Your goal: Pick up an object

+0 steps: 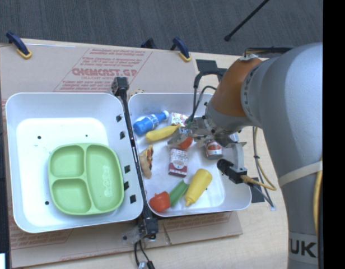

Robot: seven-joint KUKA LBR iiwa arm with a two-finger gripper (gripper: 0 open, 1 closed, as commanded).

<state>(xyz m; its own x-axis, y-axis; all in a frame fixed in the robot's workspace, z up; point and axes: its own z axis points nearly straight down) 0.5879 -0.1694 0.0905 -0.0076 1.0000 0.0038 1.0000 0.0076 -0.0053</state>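
Red-and-white packet (pixel 178 161) is lying mid right bin (pixel 239 202), the gripper (pixel 186 134) hovering just at its 12 o'clock; jaw state cannot be told. Yellow banana (pixel 161 133) is sitting at the gripper's 9 o'clock, small can (pixel 213 148) at 3. Risk: crowding neighbours, fingers nudging or snagging the wrong item.

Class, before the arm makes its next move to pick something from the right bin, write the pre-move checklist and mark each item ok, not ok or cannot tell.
1. Gripper over the right bin: ok.
2. Object held by gripper: cannot tell.
3. Yellow bottle lying apart from the gripper: ok.
4. Blue bottle and banana touching, a crowded pick: not ok.
5. Green divided plate alone in the left bin: ok.
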